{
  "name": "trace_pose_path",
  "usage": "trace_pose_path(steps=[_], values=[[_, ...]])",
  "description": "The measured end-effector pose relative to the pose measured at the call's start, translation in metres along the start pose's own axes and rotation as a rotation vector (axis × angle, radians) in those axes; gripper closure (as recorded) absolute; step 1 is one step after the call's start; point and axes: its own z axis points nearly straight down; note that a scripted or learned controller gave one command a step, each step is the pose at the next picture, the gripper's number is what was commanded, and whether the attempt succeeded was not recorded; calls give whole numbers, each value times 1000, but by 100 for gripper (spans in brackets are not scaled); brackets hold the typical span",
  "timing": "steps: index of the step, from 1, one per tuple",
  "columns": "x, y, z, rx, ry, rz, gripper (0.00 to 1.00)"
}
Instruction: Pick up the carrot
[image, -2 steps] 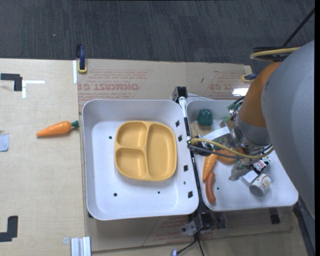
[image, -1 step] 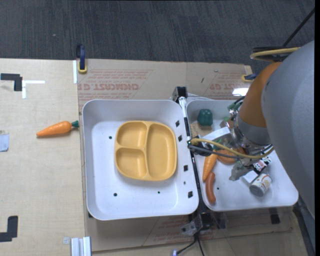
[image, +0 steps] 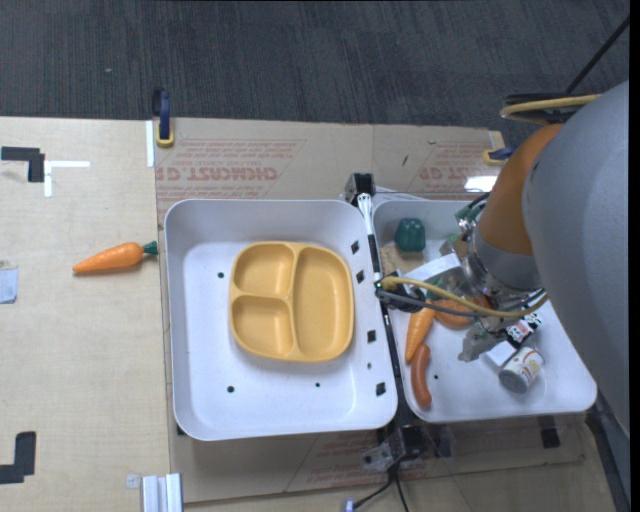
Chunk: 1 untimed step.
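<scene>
From my remote station I see two shallow white bins side by side on the cardboard-topped desk (image: 90, 380). The left bin (image: 200, 400) holds a smooth yellow three-section plate (image: 293, 300) at its centre. The right bin (image: 560, 395) carries a dark green pepper-like toy (image: 409, 235) at 12 o'clock, a small tipped can (image: 521, 369) at 4 o'clock and two orange-red pieces along its 9 o'clock wall: a tapered carrot (image: 418, 333) and a sausage-shaped one (image: 420, 376) below it. The grey arm, orange-banded, leans in from 3 o'clock; its gripper (image: 480, 345) hangs over the bin's middle, and I cannot tell how it is set. Another carrot (image: 112, 258), glossy orange with a green stub, lies on the desk outside the bins, at 9 o'clock of the left bin.
</scene>
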Motion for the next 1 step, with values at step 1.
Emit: trace_pose_path(steps=[1], values=[[0, 0, 0, 0, 0, 0, 0]])
